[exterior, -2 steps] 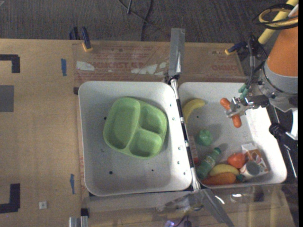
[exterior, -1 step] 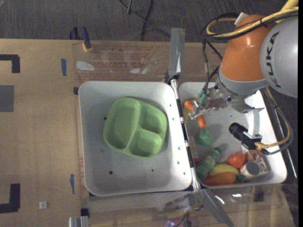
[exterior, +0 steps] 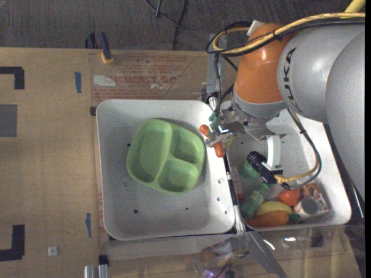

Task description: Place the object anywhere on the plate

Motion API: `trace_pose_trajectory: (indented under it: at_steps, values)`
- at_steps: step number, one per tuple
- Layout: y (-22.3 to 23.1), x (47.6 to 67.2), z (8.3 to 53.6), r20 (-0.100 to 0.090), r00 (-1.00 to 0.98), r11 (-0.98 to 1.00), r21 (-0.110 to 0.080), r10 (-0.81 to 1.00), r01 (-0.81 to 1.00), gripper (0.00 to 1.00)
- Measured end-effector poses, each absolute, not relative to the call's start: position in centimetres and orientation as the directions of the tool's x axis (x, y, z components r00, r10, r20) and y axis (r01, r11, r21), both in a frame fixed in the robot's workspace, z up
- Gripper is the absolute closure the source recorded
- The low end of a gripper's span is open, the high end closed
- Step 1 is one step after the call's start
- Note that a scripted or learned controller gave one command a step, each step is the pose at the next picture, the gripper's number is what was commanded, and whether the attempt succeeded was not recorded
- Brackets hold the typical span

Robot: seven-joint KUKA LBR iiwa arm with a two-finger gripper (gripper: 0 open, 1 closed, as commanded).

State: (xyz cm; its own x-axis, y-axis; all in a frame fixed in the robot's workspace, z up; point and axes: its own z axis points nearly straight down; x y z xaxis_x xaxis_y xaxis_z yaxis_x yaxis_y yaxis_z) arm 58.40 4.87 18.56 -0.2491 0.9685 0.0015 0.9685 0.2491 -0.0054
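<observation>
A green divided plate [exterior: 167,155] lies tilted in the left white bin [exterior: 116,201]. My gripper [exterior: 215,135] hangs just past the plate's right rim, over the wall between the two bins. It is shut on a small orange carrot-like object [exterior: 205,130]. The object's upper end pokes out toward the plate, and its lower end [exterior: 218,150] shows below the fingers. The grey arm with its orange band [exterior: 261,74] covers the top of the right bin.
The right bin [exterior: 339,204] holds several toy foods at its near end: a green bottle [exterior: 255,198], a yellow banana [exterior: 273,207], an orange piece [exterior: 288,196] and a small can [exterior: 309,204]. Cables loop around the wrist.
</observation>
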Motion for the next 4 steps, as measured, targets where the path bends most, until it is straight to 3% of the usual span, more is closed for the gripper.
trace_pose_trajectory:
  at_steps: [1, 2, 3, 4]
  values:
    - [4.9, 58.4, 18.6, 0.001, -0.250, 0.250, -0.005, 0.968, 0.968, 0.00]
    - [2.2, 65.6, 18.3, -0.002, 0.045, -0.045, 0.000, 0.999, 0.999, 0.00]
    - [2.4, 65.7, 19.1, -0.004, 0.039, -0.039, -0.001, 0.999, 0.999, 1.00]
    - [2.5, 65.6, 19.1, -0.004, 0.038, -0.038, -0.002, 0.999, 0.999, 0.00]
